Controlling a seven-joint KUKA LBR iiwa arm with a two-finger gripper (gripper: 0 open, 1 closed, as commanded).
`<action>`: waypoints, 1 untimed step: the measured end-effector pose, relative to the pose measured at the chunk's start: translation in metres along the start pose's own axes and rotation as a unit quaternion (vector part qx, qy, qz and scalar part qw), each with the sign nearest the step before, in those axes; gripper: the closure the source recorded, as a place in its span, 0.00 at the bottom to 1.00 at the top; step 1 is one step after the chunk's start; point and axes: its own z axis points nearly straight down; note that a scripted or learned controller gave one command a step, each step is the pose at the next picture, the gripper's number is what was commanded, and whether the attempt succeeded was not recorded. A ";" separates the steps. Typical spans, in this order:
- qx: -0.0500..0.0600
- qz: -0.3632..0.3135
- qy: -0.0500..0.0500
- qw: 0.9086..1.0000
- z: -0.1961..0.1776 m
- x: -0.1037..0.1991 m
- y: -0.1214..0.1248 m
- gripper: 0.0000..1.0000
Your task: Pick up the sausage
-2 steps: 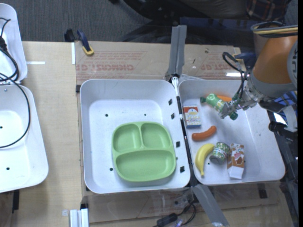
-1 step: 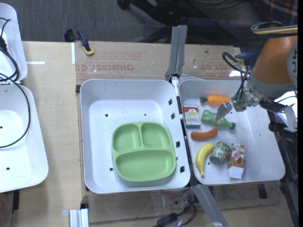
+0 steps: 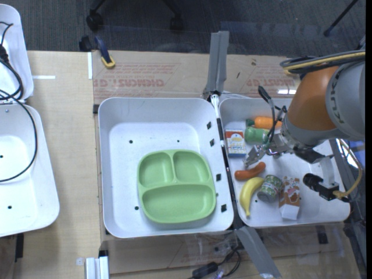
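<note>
From my remote seat I see dark carpet (image 3: 174,4) beyond the claw, an office chair base (image 3: 133,7) standing on it, and the light wooden bench (image 3: 64,97) stretching far off to the claw's side.

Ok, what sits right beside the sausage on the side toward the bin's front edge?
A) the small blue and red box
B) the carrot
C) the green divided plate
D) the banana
D: in the right bin, the banana lies just below the sausage, nearer the front rim, while the gripper hovers just above the sausage.
</note>
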 end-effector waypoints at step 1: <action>0.000 0.002 0.000 1.000 -0.009 -0.002 0.000 1.00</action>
